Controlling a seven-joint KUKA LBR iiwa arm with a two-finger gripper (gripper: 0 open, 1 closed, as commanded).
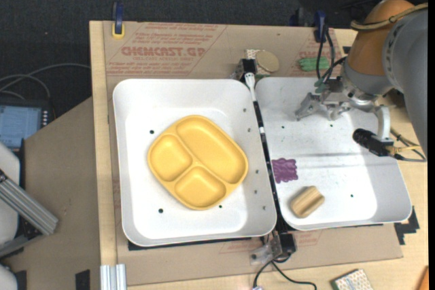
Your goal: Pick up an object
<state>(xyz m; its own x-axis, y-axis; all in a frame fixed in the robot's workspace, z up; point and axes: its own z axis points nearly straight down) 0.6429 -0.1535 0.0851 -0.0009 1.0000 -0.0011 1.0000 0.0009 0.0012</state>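
You are looking at the gripper [319, 105] hanging over the far part of the right bin [380, 204], its two fingers spreading wide with nothing between them. The tan block [306, 201] is lying near the bin's near edge, well apart from the gripper, with a purple patch [285, 170] sitting just beyond it toward the far side. A yellow divided tray [196, 161] is resting in the left bin [129, 146].
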